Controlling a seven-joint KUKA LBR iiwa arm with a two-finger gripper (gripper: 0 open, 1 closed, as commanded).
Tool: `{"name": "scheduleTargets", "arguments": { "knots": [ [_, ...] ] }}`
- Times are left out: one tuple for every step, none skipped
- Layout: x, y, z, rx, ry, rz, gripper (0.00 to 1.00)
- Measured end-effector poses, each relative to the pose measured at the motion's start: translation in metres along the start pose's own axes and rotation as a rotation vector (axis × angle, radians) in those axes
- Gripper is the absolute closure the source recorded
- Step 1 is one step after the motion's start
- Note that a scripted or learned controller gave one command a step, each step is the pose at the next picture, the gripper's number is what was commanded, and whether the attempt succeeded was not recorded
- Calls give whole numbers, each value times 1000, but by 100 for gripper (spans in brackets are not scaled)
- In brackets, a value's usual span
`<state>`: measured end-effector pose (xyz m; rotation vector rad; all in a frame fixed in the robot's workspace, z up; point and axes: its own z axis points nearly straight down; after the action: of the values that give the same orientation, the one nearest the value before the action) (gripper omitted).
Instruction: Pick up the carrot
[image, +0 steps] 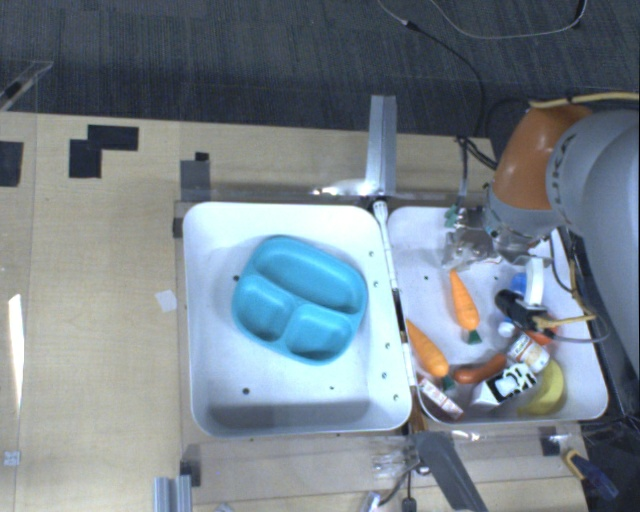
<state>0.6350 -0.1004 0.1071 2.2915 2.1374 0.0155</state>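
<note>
The carrot (462, 301) lies free in the right bin (597, 400), just below the hand (468, 243), whose grip I cannot make out; I'd lower straight over its middle, closing across its width, clear of the second carrot (427, 349).

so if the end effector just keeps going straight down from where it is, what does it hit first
Probably the carrot. The end effector hangs over the right bin, just above the carrot's upper tip, so it would likely meet that tip or the bin floor beside it; depth is unclear.
</note>
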Motion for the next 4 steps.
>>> {"name": "scheduleTargets", "arguments": {
  "knots": [
    [55,-60,-79,9,-1,102,100],
    [49,-50,-106,9,-2,144,100],
    [49,-50,-106,9,-2,144,0],
    [7,-89,-5,11,-3,184,0]
  ]
}}
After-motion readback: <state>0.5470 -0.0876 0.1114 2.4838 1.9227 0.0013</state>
